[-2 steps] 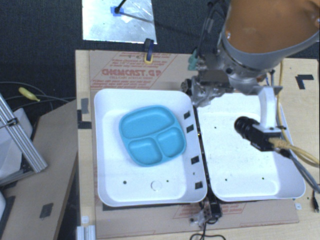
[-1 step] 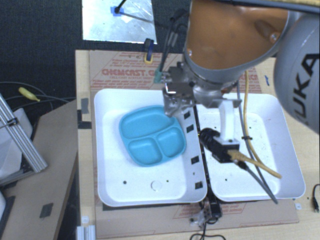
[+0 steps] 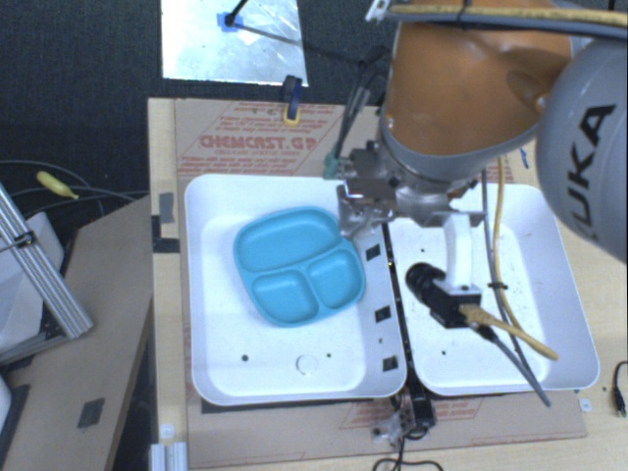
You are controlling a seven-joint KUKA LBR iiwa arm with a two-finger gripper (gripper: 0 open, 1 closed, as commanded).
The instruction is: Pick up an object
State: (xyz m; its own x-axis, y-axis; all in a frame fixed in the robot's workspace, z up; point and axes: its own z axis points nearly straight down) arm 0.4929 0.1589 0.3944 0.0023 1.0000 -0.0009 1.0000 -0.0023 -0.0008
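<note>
A light blue plate (image 3: 294, 268) with three compartments lies in the left bin (image 3: 221, 361), tilted a little and filling the bin's middle. My gripper (image 3: 355, 219) hangs under the big orange-banded wrist (image 3: 461, 67), right at the plate's upper right rim, close to the divide between the two bins. The wrist body hides much of the gripper from above, and whether it touches the plate cannot be made out.
The right bin (image 3: 559, 332) lies under the arm, with a yellow cable trailing across it. Both bins rest on a cardboard sheet (image 3: 255, 140). A shiny metal sheet (image 3: 231, 27) lies behind, and an aluminium frame (image 3: 39, 273) stands at the left.
</note>
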